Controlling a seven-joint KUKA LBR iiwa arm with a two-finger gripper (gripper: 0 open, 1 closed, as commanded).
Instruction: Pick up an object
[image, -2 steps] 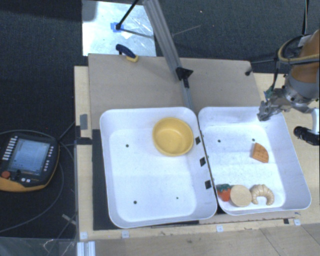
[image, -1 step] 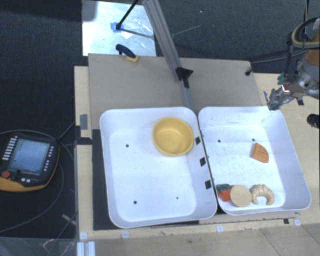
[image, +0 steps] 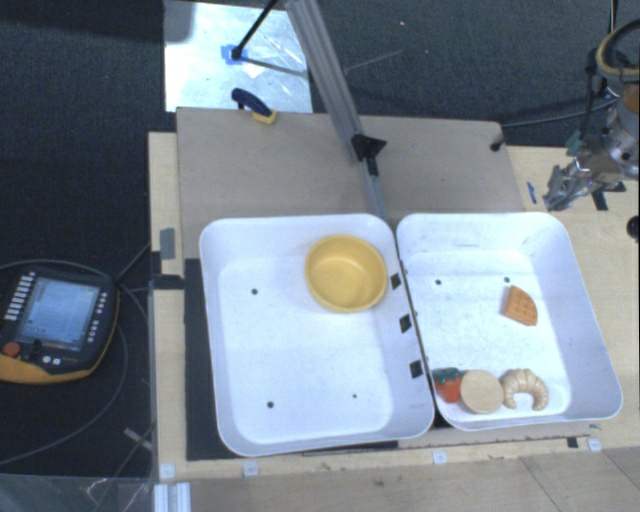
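Two white bins are sitting side by side on the bench. The left bin (image: 300, 400) is holding a yellow bowl (image: 346, 273), upright, mouth up, resting near the bin's far wall and toward its right side.

The right bin (image: 470, 250) is carrying four small items. A waffle-like orange wedge (image: 519, 306) is lying alone toward the bin's right half, its long axis running from upper left to lower right, the narrower end pointing toward the near right corner. Along the near wall three things are lying in a row: a red-and-green piece (image: 447, 383), possibly a toy tomato or strawberry, too small to tell; a round tan disc (image: 481, 391) just beside it, touching or overlapping it; and a croissant (image: 526, 388) to the right of the disc, its long axis lying roughly left to right, its curved ends bending down toward the near wall.

The gripper (image: 566, 186) is hanging at the upper right, outside the bins, over the bench beyond the right bin's far right corner, well apart from all objects. Whether its pincer is apart or together cannot be told; that part is blurred and small.

A teach pendant (image: 52, 320) is lying on the dark floor to the left of the bench.
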